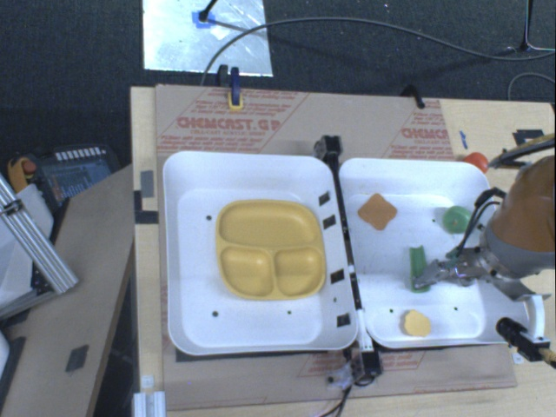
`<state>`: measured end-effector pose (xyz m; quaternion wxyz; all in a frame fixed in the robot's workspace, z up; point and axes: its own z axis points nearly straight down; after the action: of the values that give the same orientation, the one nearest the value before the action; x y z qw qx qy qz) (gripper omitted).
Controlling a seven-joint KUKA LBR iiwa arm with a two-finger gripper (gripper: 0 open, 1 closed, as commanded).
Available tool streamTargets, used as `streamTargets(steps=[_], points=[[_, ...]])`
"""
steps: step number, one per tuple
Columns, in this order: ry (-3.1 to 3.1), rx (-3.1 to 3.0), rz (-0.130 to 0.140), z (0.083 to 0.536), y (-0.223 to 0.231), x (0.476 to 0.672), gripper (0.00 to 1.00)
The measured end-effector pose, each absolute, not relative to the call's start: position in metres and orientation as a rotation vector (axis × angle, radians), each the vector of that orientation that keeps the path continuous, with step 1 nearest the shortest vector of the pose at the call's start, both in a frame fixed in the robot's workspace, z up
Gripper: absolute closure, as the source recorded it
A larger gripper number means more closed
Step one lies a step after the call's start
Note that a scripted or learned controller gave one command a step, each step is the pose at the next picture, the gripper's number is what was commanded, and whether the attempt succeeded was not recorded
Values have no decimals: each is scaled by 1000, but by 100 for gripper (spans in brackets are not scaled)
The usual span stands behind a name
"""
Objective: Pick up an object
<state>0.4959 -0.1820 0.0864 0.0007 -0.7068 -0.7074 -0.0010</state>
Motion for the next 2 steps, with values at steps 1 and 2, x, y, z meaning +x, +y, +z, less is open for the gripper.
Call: streamTargets(steps=[1,2], points=[[-2228,-2222,-9,101,-182,499,100],[-2230,-2223,-4,157,-193,501,100]])
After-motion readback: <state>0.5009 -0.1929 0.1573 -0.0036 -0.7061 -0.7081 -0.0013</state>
